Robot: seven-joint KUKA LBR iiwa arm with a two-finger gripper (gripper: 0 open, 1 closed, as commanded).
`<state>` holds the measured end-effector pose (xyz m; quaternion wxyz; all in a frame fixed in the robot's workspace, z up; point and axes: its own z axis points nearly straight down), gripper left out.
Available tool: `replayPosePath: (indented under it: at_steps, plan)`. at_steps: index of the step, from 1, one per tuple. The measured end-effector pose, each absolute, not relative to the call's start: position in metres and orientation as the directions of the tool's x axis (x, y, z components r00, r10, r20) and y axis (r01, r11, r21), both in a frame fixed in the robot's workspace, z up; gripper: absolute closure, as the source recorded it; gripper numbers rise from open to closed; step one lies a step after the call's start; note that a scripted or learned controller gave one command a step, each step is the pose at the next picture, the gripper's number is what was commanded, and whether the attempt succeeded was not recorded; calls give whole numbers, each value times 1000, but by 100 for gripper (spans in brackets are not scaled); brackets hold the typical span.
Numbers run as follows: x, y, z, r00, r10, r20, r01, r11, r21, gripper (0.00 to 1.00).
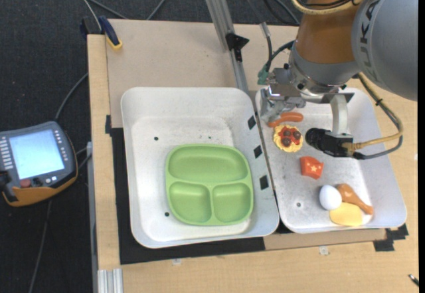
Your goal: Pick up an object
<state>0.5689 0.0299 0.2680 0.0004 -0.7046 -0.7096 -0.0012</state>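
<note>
My gripper (304, 111) hangs over the far end of the right bin (392, 185), its two fingers spread wide, so it is open. An orange sausage (287, 117) lies in the bin just under it, close to the left finger (269, 104) and not gripped. Just in front sits a small round tart with dark berries (288, 138). Further toward the front of the bin lie a red strawberry-like piece (311, 167), a white egg (329, 196), a brown drumstick (354, 199) and a yellow piece (348, 216).
A green divided plate (210, 184) lies in the left bin (143, 152). A black unit with a cable (329, 141) hangs by the right finger. A metal pole (219, 6) rises behind the bins. A teach pendant (33, 162) lies far left.
</note>
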Motion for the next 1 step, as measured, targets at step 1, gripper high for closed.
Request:
replayPosePath:
  at_steps: [1]
  plan:
    - [566,85,256,-7,1000,2,1000,7,-4,100]
